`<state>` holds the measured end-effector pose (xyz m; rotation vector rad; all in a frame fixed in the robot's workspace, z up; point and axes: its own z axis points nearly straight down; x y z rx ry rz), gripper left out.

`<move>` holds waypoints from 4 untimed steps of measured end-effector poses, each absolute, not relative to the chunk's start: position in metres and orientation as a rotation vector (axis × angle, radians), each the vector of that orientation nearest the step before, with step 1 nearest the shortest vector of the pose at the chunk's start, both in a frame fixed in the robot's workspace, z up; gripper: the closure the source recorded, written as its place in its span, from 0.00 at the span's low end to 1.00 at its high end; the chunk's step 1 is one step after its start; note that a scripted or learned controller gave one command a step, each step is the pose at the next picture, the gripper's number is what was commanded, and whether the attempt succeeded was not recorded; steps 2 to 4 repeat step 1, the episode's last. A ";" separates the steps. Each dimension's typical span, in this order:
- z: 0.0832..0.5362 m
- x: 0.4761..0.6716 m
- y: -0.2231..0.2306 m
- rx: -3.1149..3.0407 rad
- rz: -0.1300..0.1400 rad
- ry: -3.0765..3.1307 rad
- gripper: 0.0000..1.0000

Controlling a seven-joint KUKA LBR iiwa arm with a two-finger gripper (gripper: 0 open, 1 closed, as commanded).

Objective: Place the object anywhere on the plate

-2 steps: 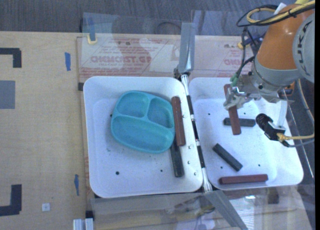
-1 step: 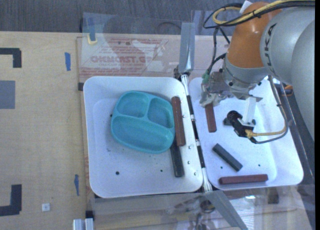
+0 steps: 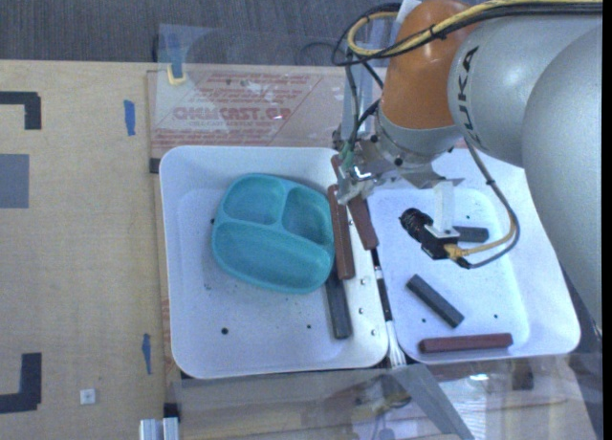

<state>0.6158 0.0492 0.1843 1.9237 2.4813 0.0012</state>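
A teal plate [image 3: 273, 232] with three compartments lies in the left bin [image 3: 186, 237]. My gripper [image 3: 350, 189] hangs over the divide between the two bins, just off the plate's right rim. From beneath it a long brown bar [image 3: 341, 237] runs down along the plate's right edge. A shorter brown piece [image 3: 364, 223] angles off to its right. Whether either piece is gripped is hidden by the wrist. Below the long bar, a dark grey block [image 3: 338, 309] lies by the left bin's right wall.
The right bin [image 3: 535, 319] holds a dark grey block [image 3: 435, 299] and a reddish-brown bar [image 3: 466, 342] near its front. A clear plastic sheet [image 3: 239, 108] lies behind the left bin. The arm covers the right bin's back.
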 end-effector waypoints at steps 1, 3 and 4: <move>0.185 0.616 0.049 1.923 0.002 2.481 0.00; 0.185 0.616 0.049 1.923 0.002 2.481 0.00; 0.185 0.616 0.049 1.923 0.002 2.481 0.00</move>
